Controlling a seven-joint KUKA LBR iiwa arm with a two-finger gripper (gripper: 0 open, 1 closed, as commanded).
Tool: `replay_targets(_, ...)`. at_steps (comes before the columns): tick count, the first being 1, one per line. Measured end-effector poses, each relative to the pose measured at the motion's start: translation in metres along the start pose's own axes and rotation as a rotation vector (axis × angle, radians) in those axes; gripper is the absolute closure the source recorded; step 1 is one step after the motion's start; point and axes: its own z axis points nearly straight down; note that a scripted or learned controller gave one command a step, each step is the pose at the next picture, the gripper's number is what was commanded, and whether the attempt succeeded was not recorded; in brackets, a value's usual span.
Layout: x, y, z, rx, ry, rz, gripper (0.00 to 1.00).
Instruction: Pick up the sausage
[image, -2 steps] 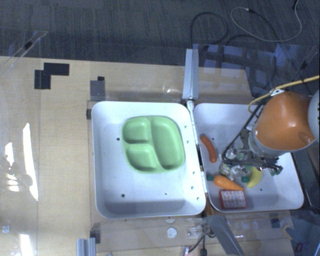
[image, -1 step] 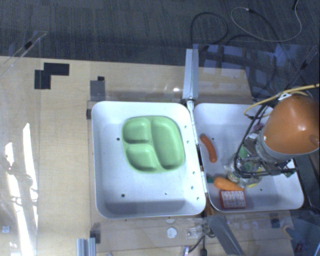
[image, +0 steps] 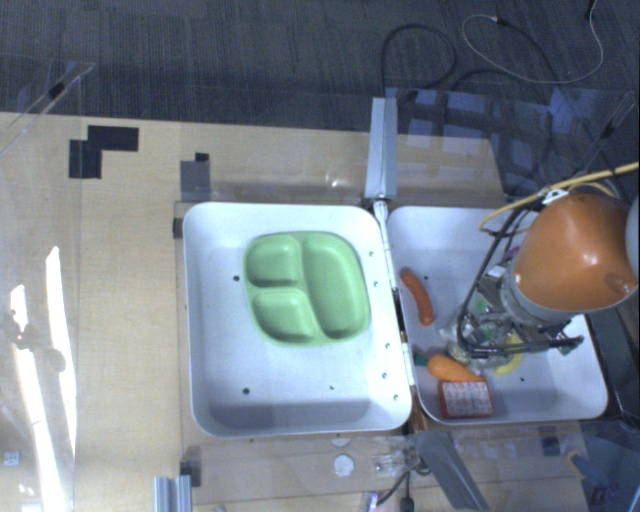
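Sausage (image: 417, 296) lies in the right bin (image: 590, 395); we cannot tell the state of the gripper (image: 485, 340) nearby.

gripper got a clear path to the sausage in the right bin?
Probably yes. The sausage lies by itself near the left wall of the right bin, with bare floor around it. The gripper sits just to its right in the same bin, and the carrot lies lower, off that line.
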Motion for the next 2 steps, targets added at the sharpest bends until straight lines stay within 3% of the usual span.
replay_targets(1,-0.014,0.000,0.002,0.008,-0.007,-0.116,1.00)
replay_targets(2,0.000,0.005,-0.027,-0.035,0.010,-0.300,1.00)
